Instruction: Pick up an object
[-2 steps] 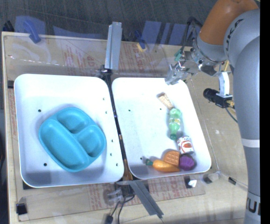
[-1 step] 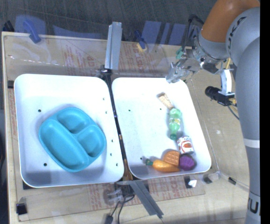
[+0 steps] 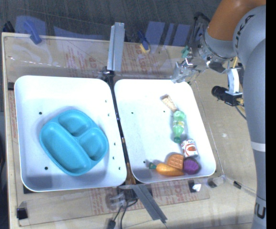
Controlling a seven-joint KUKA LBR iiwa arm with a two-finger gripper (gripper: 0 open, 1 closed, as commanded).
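The tool point(image 3: 183, 70) hovers over the right bin's point(image 3: 142, 128) far corner, its opening hard to tell, toys point(image 3: 178, 125) lying well below it

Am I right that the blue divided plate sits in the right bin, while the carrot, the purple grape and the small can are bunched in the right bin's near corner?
Not quite. The camera view shows the blue divided plate in the left bin, not the right one. The rest holds: the carrot, purple grape and small can are bunched in the right bin's near corner.
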